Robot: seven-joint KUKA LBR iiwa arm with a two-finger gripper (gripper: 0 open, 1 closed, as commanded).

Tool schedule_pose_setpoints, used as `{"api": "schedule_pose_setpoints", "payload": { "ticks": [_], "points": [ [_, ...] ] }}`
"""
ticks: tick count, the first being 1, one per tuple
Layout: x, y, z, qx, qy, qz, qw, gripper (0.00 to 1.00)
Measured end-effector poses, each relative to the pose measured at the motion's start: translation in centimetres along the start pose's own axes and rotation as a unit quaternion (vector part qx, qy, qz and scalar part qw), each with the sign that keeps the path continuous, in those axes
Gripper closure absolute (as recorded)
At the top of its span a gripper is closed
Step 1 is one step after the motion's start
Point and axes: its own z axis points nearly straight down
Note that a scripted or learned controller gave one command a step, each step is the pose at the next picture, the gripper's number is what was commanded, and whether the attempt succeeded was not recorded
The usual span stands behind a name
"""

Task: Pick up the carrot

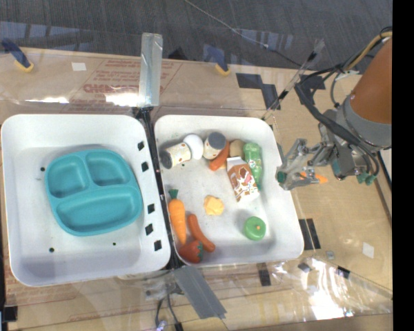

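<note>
- A teal three-compartment plastic plate [93, 189] is seen in the left white bin [14, 240].
- In the right white bin [290, 233], a red sausage-shaped toy [200, 234] lies touching the orange carrot [177, 219] on its right, and a red pepper-like piece [191, 252] sits at the carrot's lower end.
- A yellow lump [213, 205], a green round toy [254, 227], a small printed carton [242, 180], a green packet [252, 161] and two small cans [181, 151] are spread further right and above.
- The carrot lies along the right bin's left wall, near the front.
- The gripper [290, 173] is held outside the bin's right wall, above the worktop [345, 240], well apart from the carrot; whether it is open cannot be told, and nothing is seen in it.
</note>
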Motion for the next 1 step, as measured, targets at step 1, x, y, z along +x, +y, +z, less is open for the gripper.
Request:
{"api": "schedule_pose_setpoints", "payload": {
  "ticks": [1],
  "points": [
    [-6.61, -0.23, 7.67, 0.0, -0.001, 0.043, 0.9991, 1.0]
  ]
}}
